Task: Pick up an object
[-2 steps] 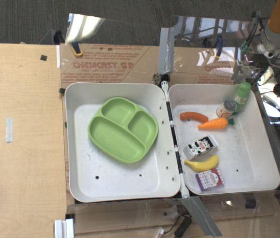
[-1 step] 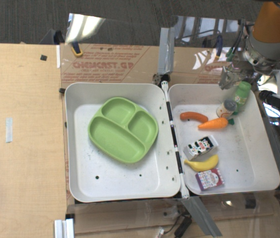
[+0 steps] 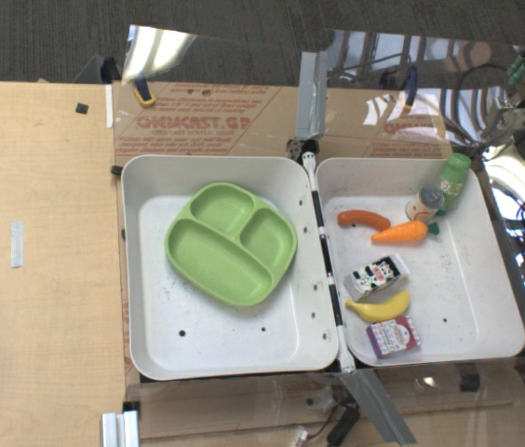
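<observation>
Camera view: red lettering on the cardboard (image 3: pixel 207 119) is too blurred to read; the hand's state cannot be told.

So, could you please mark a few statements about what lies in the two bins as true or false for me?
1. The green divided plate lies in the left bin. True.
2. The banana lies on the green plate. False: it lies in the right bin, below the black-and-white carton.
3. The carrot lies to the right of the red sausage. True.
4. The green bottle is in the left bin. False: it leans near the right bin's far right corner.
5. The purple packet is the item nearest the right bin's front edge. True.
</observation>
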Robot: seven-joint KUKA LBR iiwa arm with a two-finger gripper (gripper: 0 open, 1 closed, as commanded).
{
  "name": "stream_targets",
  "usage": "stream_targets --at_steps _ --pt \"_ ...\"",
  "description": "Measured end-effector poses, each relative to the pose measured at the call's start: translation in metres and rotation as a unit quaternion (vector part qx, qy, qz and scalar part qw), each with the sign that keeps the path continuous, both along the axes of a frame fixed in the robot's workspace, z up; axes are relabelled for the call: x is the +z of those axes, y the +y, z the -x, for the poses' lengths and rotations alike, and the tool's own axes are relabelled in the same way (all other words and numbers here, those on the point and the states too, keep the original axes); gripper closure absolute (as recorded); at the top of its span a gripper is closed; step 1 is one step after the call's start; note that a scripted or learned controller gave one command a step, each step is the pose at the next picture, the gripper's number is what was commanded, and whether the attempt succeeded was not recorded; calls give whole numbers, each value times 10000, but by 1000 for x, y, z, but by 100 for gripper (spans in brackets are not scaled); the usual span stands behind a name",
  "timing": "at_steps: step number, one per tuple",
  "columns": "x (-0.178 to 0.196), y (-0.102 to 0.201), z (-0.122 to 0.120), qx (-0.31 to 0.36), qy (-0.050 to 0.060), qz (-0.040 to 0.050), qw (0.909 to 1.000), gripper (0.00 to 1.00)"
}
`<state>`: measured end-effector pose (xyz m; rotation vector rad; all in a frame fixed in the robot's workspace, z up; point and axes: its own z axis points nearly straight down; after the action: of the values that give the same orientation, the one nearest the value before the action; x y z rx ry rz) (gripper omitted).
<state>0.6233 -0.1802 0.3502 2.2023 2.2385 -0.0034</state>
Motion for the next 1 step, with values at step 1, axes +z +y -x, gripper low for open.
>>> stream_targets --at_steps 1 --pt "-73 -33 -19 -60 10 -2 10000 100"
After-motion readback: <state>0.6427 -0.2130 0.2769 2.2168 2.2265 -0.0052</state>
